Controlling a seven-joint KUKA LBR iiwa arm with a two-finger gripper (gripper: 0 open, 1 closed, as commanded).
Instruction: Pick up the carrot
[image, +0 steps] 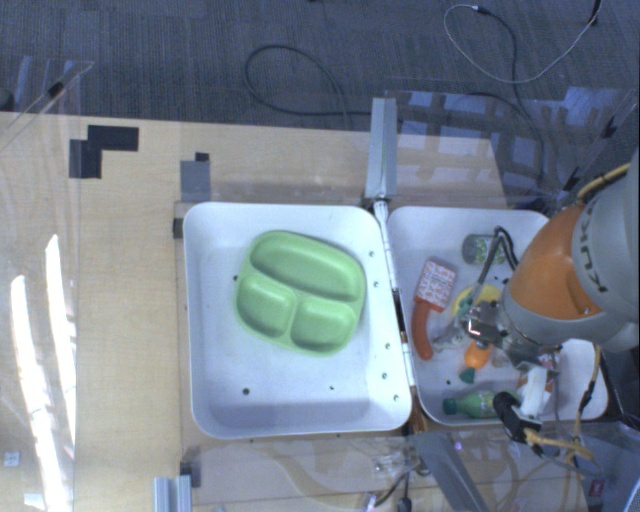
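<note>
Looming over the right white bin (400, 300), the grey arm with its orange band (555, 275) is seen hanging above a crowd of small objects, and the gripper (490, 335) is lowered among them; whether it is open or closed cannot be told, as the wrist hides it. The small orange carrot with a green top (474, 360) is found just beneath the gripper, near the middle of the right bin, lying tilted with its green end towards the front. For a clean pick, it is judged that the grasp should be centred across the orange body rather than the green tip, and closed squarely before any lift is tried. Crowding is the risk: a long red chilli-shaped piece (422, 328) lies just to the left, a red-and-white printed packet (436, 282) sits above that, a yellow object (478, 298) is partly hidden under the arm, and a green bottle (472, 404) lies near the front wall. A neighbour could easily be nudged or caught instead. In the left white bin (205, 330), well apart, a green three-compartment plate (300, 290) is seen.
</note>
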